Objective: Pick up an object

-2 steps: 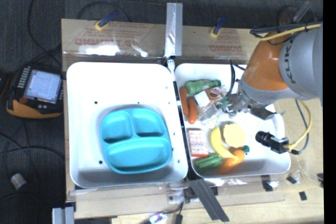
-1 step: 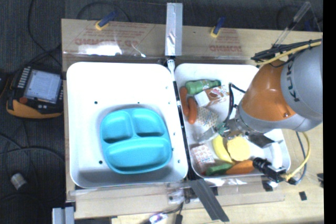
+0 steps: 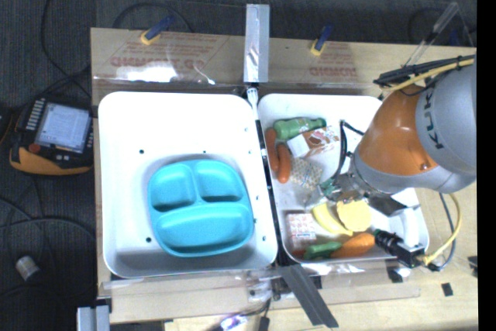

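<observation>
The right bin [image 3: 325, 98] holds a heap of small things. A green bottle [image 3: 298, 126] lies at its far side beside a brown packet [image 3: 319, 140]. A red sausage [image 3: 284, 162] lies along the left wall. In front are a speckled pouch [image 3: 308, 175], a yellow banana-like piece [image 3: 335, 218], a pink packet [image 3: 298, 225], an orange carrot [image 3: 356, 245] and a green pod [image 3: 322, 249]. My gripper [image 3: 339, 188] hangs low in this bin, just above the yellow piece and next to the pouch. The arm's orange band covers the bin's right side.
The left bin [image 3: 124, 137] bears a blue three-part tray [image 3: 200, 205] near its front. A metal post [image 3: 256, 43] stands behind the wall between the bins. A handheld device [image 3: 54, 134] lies on the floor at the left.
</observation>
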`<state>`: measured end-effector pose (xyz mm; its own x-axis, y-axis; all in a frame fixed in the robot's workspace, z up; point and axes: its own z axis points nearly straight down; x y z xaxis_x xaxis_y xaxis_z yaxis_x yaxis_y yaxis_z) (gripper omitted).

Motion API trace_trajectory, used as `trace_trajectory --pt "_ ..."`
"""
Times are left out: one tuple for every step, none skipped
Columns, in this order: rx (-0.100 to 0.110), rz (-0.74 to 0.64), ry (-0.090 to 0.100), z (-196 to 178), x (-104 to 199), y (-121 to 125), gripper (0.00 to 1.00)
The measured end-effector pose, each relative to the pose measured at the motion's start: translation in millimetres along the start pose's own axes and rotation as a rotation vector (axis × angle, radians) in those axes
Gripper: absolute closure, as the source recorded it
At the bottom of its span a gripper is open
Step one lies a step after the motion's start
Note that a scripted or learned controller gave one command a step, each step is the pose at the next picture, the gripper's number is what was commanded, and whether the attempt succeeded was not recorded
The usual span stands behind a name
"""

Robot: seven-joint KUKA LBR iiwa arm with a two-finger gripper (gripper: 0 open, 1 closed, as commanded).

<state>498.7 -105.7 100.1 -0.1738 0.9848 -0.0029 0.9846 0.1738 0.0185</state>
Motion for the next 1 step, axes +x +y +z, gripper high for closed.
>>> trace_trajectory --pt "0.021 0.344 -0.004 -130.8 36.5 21.6 1.00"
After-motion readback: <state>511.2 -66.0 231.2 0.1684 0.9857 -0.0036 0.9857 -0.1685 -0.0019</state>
